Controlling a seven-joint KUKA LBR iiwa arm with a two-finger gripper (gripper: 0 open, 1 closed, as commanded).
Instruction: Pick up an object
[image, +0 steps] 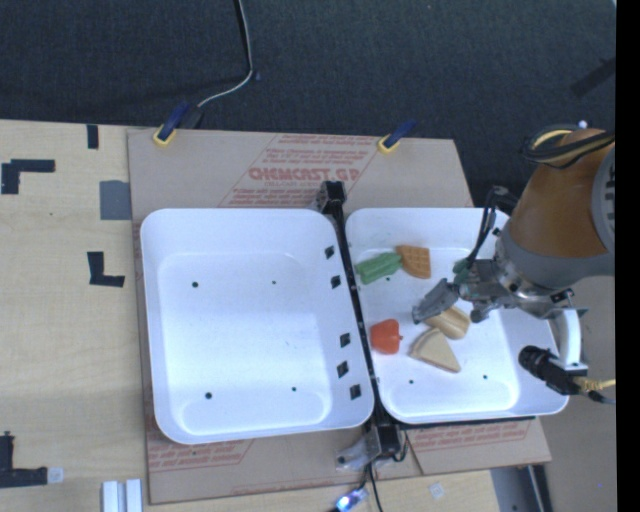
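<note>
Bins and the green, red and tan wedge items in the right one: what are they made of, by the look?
White shallow bins: likely moulded plastic, with a smooth, slightly glossy surface and rounded corners. Green oblong piece and small red piece: probably plastic or rubber toy food, with flat saturated colour and soft edges. Tan wedge: plastic or foam, matte and uniform; the view leaves that open.

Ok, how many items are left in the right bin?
5 visible: a green piece and an orange wafer near the top, a red piece by the divider, a tan block beside the gripper, and a pale wedge below. The arm may hide more.
</note>
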